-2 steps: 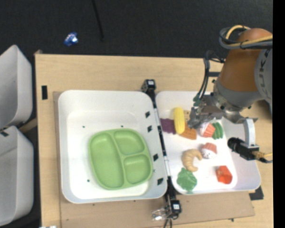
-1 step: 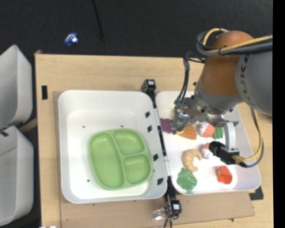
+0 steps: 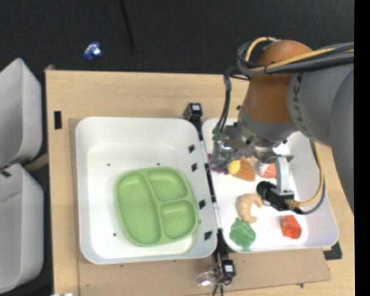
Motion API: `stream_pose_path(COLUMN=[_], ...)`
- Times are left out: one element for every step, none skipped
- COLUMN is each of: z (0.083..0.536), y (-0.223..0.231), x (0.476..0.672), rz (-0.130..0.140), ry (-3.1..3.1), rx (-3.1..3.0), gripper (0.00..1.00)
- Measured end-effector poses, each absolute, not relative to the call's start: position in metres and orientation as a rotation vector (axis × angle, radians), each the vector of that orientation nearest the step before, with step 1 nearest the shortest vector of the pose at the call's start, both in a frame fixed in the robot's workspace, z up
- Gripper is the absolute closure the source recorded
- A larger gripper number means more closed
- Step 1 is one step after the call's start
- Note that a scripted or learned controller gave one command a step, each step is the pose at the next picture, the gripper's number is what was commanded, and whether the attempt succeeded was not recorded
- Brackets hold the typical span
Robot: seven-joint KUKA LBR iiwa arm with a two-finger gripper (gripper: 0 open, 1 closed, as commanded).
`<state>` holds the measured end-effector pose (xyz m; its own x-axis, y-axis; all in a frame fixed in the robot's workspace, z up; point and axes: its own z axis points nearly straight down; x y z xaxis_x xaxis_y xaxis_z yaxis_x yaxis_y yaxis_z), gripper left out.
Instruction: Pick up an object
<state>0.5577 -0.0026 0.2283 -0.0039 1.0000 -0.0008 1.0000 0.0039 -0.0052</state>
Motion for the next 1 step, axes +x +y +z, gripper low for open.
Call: stream_pose_path(z=[0.2493], y=[0.0009], x=[0.5527], rz=[0.001], ry=[-2.226], rx=[-2.216], gripper=[1.00])
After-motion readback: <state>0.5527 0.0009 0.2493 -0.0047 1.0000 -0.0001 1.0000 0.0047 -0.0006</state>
